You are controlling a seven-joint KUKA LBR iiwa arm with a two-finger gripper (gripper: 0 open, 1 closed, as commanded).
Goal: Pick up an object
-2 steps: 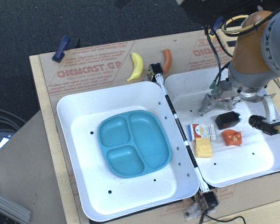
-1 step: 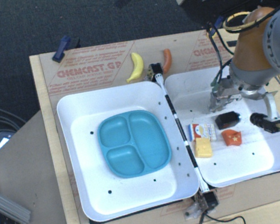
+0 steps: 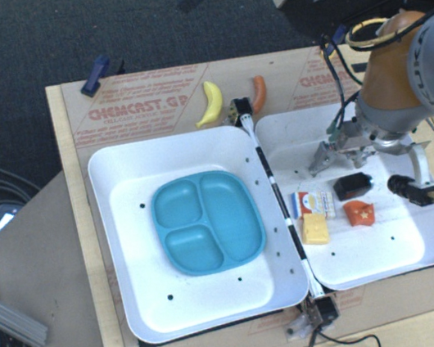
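White plastic makes up two shallow bins set side by side on the bench (image 3: 145,98), which is covered by a brown printed sheet. One bin, the left bin (image 3: 141,306), carries a single teal divided plate (image 3: 209,221) with three compartments, lying flat near the bin's middle. The other, the right bin (image 3: 429,243), carries four small things: one black block (image 3: 352,184), one red piece (image 3: 360,214) just near of the block, one yellow wedge (image 3: 315,229) towards the bin's left wall, and one small printed packet (image 3: 308,201) touching the wedge on its far side. None of these four is lifted; all lie on the bin floor.

One arm (image 3: 406,68), grey with an orange band, reaches in from the right over the far part of the right bin. Its claw (image 3: 338,154) hangs low above the bin's far-left area, just far of the black block and apart from it. Whether its fingers are spread or pressed together I cannot tell, and nothing shows between them.

Beyond the bins, on the far strip of the bench, lie one yellow banana (image 3: 210,103) and one orange sausage-shaped toy (image 3: 258,93), near each other, and one blue clip (image 3: 94,76) sits at the far left corner.
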